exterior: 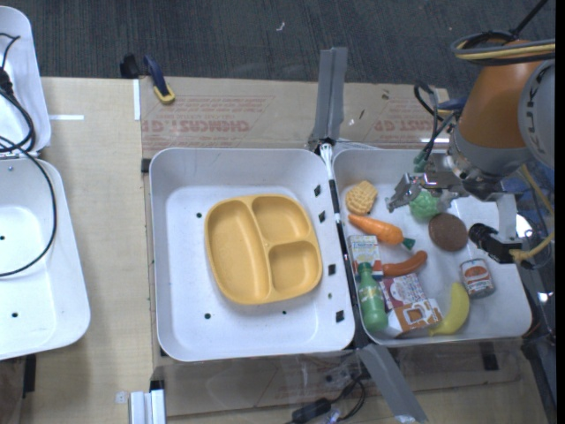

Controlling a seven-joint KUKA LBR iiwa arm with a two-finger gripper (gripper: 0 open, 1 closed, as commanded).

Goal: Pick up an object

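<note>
My gripper [422,190] hangs low over the back of the right bin [508,329], reaching in from the right under the orange-banded wrist. A green leafy toy [426,206] lies directly below it, touching or nearly touching the gripper's metal parts. Around it lie a brown ball [448,232], a waffle-like biscuit [359,198], a carrot [377,228] and a red sausage [404,264]. Nearer the front are a green bottle [372,299], a red and white box [413,305], a banana [452,312] and a small can [477,278].
The left bin [168,237] holds a yellow divided plate [263,247]. A grey divider post [331,87] stands between the bins at the back. White equipment with black cables [26,237] sits at the far left of the bench.
</note>
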